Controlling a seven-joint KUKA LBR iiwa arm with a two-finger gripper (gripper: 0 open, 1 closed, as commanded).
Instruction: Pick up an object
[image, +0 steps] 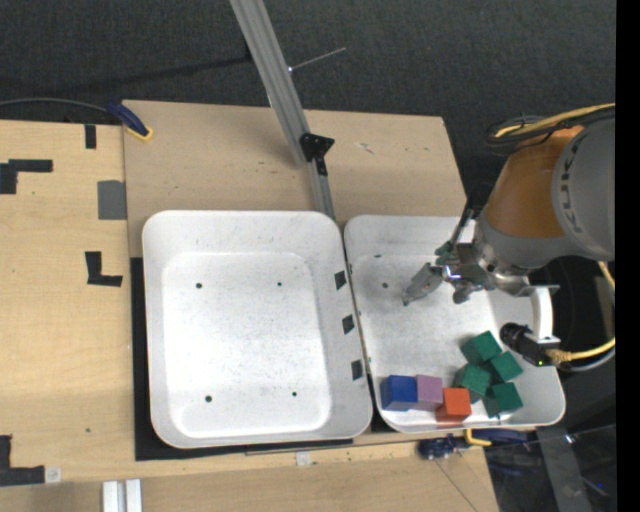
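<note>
Camera view, left to right. Shallow white plastic left bin (170, 250): bare floor. Shallow white plastic right bin (385, 240): along near edge, blue cube (400, 391), lilac cube (429, 390), orange cube (456, 403); green blocks (490, 372) clustered at near right corner. Two-finger metal gripper (425, 283): above right bin's middle, well apart from blocks, nothing between fingers; spread or closed, cannot tell. Grey arm with orange band (530, 195): entering from right.

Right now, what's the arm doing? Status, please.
Gripper above right bin, nothing between fingers. Blocks clustered at bin's near edge, untouched. Nothing blocking.
</note>
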